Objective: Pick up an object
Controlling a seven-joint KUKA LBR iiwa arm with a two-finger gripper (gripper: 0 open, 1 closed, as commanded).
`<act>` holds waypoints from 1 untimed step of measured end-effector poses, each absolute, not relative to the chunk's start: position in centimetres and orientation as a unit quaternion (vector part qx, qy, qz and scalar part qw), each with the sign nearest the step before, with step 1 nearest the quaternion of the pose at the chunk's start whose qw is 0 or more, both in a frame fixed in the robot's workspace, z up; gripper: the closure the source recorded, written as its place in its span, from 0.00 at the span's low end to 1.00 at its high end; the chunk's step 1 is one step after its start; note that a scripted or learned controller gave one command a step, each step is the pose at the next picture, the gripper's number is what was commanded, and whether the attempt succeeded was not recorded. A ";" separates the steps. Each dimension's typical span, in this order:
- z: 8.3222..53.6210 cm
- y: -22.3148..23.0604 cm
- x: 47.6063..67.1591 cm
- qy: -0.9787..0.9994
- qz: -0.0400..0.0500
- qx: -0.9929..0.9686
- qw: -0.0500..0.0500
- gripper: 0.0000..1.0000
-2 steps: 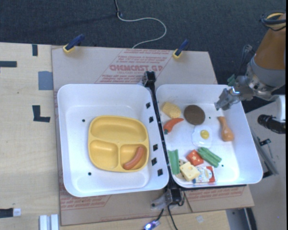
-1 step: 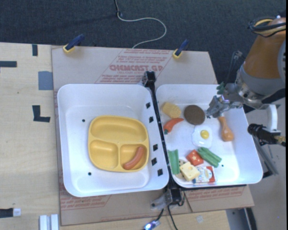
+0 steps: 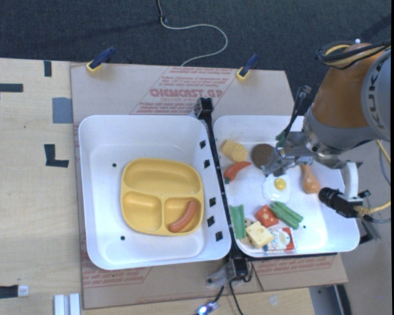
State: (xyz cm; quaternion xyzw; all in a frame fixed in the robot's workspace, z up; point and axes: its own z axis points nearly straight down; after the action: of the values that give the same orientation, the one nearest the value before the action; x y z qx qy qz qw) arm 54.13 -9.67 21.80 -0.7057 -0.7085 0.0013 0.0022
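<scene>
Over the right white bin (image 3: pixel 345 241), the grey two-finger gripper (image 3: pixel 276 167) hangs just above the toy fried egg (image 3: pixel 276 188); whether it's wide or narrow, can't tell. Just beside it lies the orange toy carrot (image 3: pixel 308 178), long axis near-to-far, slightly tilted. Left white bin (image 3: pixel 92 195): yellow divided plastic plate (image 3: pixel 151 182) with a reddish toy sausage (image 3: pixel 184 216) lying diagonally.

White bins (image 3: pixel 92 176). Yellow tray (image 3: pixel 159 176) with reddish-brown sausage (image 3: pixel 184 216). White egg (image 3: pixel 276 189) has yellow yolk; orange carrot (image 3: pixel 309 178), green pepper (image 3: pixel 237 220), tan tabletop (image 3: pixel 26 195).
</scene>
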 end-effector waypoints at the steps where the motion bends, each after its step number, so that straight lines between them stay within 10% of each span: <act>1: 21.5 -4.4 51.7 -0.709 0.001 -0.705 0.002 1.00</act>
State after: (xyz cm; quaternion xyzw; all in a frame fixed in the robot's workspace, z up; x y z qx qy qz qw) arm 51.74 -4.35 21.53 -0.7053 -0.7089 0.0011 0.0024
